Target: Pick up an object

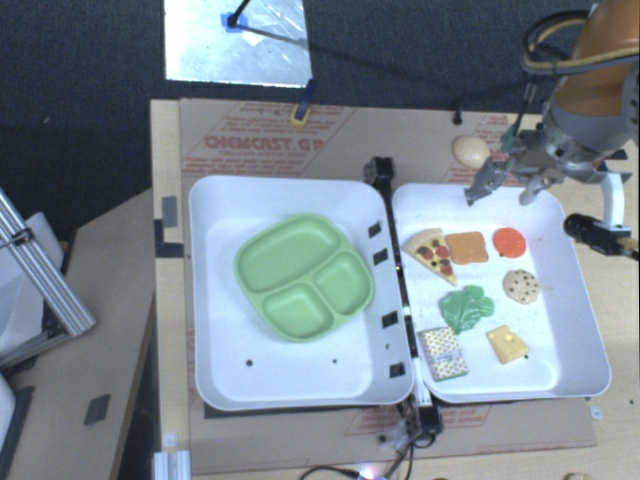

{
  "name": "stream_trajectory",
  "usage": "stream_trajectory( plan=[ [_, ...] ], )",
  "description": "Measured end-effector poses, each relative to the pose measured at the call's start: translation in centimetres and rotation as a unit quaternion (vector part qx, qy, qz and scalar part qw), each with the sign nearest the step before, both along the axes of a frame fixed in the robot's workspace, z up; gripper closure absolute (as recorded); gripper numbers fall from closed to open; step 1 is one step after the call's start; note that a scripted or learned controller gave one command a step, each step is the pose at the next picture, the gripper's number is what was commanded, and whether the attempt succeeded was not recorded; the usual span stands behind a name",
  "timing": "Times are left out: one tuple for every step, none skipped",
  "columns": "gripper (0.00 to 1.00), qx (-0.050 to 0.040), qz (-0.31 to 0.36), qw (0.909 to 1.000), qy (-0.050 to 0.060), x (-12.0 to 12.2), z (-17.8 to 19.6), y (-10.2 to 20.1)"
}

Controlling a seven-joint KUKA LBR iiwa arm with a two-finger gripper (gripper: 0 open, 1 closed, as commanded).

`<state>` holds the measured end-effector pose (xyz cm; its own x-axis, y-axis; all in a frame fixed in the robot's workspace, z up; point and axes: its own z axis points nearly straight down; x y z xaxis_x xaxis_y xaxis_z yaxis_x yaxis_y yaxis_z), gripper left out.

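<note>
My gripper [505, 186] hovers over the far edge of the right bin [580, 298], open, with nothing between its fingers. Below it in that bin lie a pizza slice [431, 253], a tan toast piece [467, 247], a red tomato slice [509, 242], a chocolate-chip cookie [521, 286], a green broccoli piece [466, 307], a yellow cheese wedge [507, 344] and a speckled cracker [443, 353]. The toast and tomato are the nearest to the fingertips.
The left bin [215, 218] holds a green divided plate [304, 276]. A cream egg-like object [470, 150] rests on the bench just beyond the right bin, close to the gripper. A shiny sheet [238, 26] lies at the far back.
</note>
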<state>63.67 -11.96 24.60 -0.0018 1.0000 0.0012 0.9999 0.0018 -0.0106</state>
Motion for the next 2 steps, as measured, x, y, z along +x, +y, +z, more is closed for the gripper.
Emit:
stream_trajectory(
  plan=[
    [0.00,-0.0006,0.001,1.0000,-0.006,0.2,0.8,0.0],
    [0.00,-0.0007,0.001,1.0000,-0.005,0.1,-3.4,0.5]
  ],
)
